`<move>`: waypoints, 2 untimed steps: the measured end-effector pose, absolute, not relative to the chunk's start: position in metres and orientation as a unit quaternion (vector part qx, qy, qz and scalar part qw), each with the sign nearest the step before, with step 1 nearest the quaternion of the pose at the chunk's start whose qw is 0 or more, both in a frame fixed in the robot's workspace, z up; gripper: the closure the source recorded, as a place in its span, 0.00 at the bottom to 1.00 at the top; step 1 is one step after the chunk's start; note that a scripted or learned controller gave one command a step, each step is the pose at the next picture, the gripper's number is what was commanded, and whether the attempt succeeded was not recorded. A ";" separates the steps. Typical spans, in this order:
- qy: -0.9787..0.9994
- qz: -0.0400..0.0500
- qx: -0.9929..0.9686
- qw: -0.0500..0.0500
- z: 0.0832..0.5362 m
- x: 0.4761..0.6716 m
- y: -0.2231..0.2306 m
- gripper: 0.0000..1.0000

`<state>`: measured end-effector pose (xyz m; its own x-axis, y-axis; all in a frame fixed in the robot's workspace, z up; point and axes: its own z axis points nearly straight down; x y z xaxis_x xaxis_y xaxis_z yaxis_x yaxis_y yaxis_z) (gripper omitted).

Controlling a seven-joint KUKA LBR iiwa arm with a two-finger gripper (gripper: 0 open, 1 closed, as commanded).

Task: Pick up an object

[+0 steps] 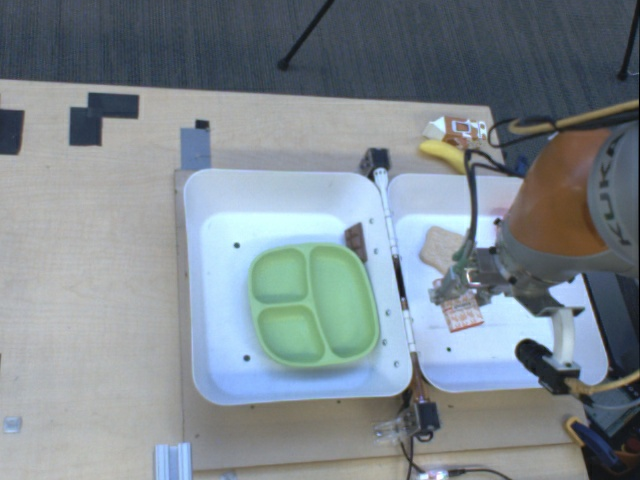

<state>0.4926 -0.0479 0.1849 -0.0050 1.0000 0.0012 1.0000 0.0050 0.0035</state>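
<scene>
White bins, 2, side by side on the bench. Left bin: green 3-part tray near its middle, small brown piece by the right wall. Right bin: tan block toward the far left corner, red-and-white packet near the middle. Arm reaches over the right bin; gripper sits low, just above or touching the packet's far edge. Finger state: cannot tell, tips blur into clutter. Judgement: approach done, likely target the packet; no object seen raised, so grasp and lift remain. Banana lies on the bench beyond the right bin.
</scene>
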 end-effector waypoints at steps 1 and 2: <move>0.709 0.001 0.705 0.000 0.184 0.488 0.003 1.00; 0.710 0.003 0.704 0.001 0.195 0.489 0.003 1.00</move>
